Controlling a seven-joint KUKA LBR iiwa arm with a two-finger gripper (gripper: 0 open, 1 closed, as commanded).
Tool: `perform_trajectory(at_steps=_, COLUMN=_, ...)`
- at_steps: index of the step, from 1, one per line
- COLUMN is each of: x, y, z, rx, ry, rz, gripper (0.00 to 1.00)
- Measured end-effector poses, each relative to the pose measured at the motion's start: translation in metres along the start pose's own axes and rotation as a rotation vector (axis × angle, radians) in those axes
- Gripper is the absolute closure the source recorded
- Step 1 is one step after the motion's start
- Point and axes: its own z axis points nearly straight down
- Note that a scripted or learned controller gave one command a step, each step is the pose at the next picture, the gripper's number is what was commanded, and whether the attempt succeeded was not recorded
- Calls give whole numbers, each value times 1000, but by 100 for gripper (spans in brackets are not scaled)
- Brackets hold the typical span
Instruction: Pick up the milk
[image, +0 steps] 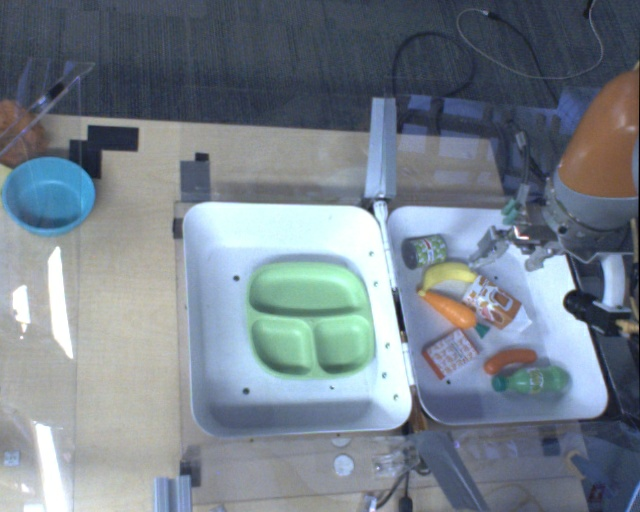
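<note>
- At the far left of the wooden bench (120, 330), a blue bowl (48, 195), well apart from both bins.
- Next, the left bin (205, 300), white and shallow, with a green divided tray (310, 318) lying flat in its middle: one long compartment toward the far side, two smaller ones toward the near side.
- Just beside it, edge to edge, the right bin (570, 330), crowded with small items.
- Near the right bin's far-left corner, a small can (425, 250) lying on its side.
- Just below the can, a yellow banana (447, 274), curved, close above an orange carrot (449, 309) that slants down toward the right.
- Toward the near side, a red-and-white box (452, 353), lying flat and tilted, apart from the carrot.
- In the middle of the right bin, the milk carton (494, 304), orange and white, lying flat at a slant, touching or nearly touching the carrot's right end; resting on the bin floor, not gripped.
- Above the milk carton toward the far side, the gripper (508, 243), near the carton but apart from it; apart or together cannot be told from this view.
- Near the front right, a reddish sausage (511, 359), with a green bottle (530, 380) on its side just beside it.
- At the right edge, the arm (600, 150), orange band uppermost, grey below, reaching in over the right bin's far-right corner.
</note>
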Motion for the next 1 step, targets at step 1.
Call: perform_trajectory(at_steps=1, x=-41, y=43, z=110, rx=-24, ry=-6, rz=-26, gripper=0)
